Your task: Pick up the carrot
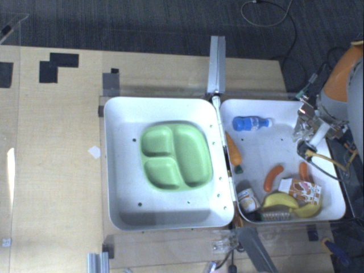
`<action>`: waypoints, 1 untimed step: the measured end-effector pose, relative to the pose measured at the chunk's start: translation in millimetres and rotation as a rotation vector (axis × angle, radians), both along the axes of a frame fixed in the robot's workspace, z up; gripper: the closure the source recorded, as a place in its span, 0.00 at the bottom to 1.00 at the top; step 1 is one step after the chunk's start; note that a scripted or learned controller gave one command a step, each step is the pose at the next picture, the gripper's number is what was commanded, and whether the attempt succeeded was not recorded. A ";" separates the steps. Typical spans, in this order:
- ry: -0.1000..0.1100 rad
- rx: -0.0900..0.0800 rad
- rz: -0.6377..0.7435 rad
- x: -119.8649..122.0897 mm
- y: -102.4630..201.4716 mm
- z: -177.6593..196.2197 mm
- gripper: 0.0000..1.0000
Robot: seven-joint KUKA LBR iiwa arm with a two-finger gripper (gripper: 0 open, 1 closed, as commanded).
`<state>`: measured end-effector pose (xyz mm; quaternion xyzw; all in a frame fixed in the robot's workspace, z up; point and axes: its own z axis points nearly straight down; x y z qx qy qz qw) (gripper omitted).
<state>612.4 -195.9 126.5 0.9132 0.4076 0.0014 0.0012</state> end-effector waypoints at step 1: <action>-0.003 0.001 -0.286 55.8 7.4 -39.8 1.00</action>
